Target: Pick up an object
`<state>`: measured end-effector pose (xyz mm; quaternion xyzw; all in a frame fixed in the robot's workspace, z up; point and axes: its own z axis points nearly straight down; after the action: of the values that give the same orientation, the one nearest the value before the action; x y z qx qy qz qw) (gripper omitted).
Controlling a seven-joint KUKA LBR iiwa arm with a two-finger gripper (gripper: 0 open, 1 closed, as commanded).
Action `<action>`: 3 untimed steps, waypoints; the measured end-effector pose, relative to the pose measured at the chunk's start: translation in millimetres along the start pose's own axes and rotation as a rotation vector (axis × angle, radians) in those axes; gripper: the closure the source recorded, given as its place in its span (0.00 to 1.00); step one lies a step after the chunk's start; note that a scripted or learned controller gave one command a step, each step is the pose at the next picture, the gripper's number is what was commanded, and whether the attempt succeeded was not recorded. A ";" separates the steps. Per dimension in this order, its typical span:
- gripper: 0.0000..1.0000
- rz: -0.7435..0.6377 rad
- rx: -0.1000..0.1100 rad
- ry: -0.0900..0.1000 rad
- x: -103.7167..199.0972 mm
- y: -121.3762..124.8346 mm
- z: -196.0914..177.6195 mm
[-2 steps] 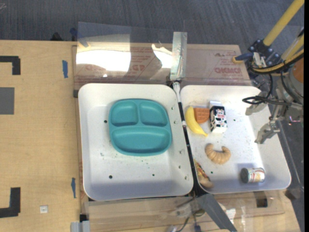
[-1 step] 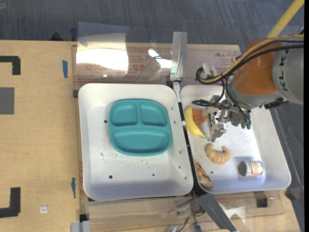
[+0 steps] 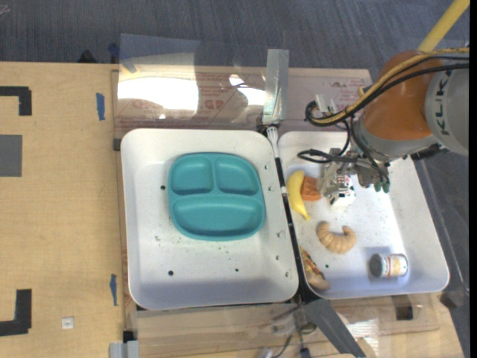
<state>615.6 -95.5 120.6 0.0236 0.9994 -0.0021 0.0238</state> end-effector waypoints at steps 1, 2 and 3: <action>1.00 0.309 0.002 0.037 -1.4 46.2 -67.5; 1.00 0.699 0.013 0.043 41.6 27.1 -99.5; 1.00 1.125 0.024 0.046 102.8 8.6 -89.1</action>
<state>509.1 -81.7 204.7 0.5531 0.8331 -0.0002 -0.0007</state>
